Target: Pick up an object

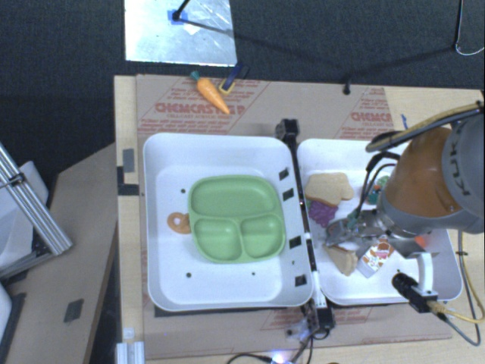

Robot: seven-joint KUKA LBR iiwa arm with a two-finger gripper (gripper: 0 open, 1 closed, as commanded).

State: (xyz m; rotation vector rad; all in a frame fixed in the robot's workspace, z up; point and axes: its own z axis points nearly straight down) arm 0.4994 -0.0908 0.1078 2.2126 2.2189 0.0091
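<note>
Arm (pixel 432 180) over right bin (pixel 447 283); we place gripper (pixel 350 232) low among crowded items. We cannot tell its state. Nearest: bread (pixel 329 187), purple piece (pixel 321 213), tan wedge (pixel 342 260), carton (pixel 374 257). Risk: crowding causes glancing contact, pushing items away; miss likely.

Grey arm (pixel 455 173) reaches in from the right, orange band above the wrist facing the camera. Wrist bent down and leftward, gripper (pixel 342 233) low, pointing left. Cables loop around the forearm; finger state unclear.
</note>
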